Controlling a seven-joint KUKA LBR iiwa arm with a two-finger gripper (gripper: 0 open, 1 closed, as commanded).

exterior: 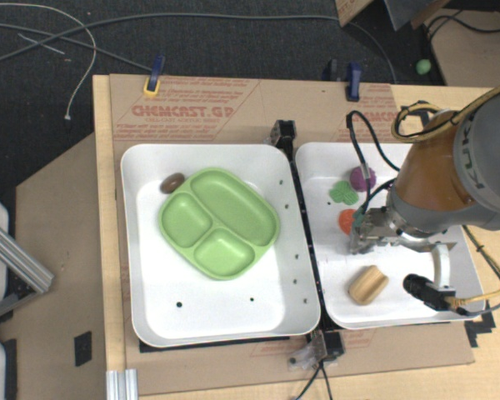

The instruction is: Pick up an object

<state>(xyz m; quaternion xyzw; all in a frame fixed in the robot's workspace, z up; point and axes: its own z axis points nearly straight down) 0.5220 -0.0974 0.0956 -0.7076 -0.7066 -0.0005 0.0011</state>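
1. My gripper [362, 238] hangs low over the right bin [417, 313]. Whether my fingers are apart or together I cannot tell; the wrist hides them.
2. Nearest candidate: a small red object [347, 220], just beside my fingers on the side toward the left bin [150, 307], possibly touching them.
3. A tan block [367, 285] lies near my fingers, toward the bin's front wall. A green piece [343, 192] and a purple one [362, 178] sit a little beyond the red one, toward the far wall.
4. To do this well, I judge I should centre over one object, straddle it squarely, descend straight, then close.
5. The risk is nudging the red object aside instead of enclosing it.
6. The green divided plate [219, 222] and brown lump [174, 182] are well apart from my fingers.
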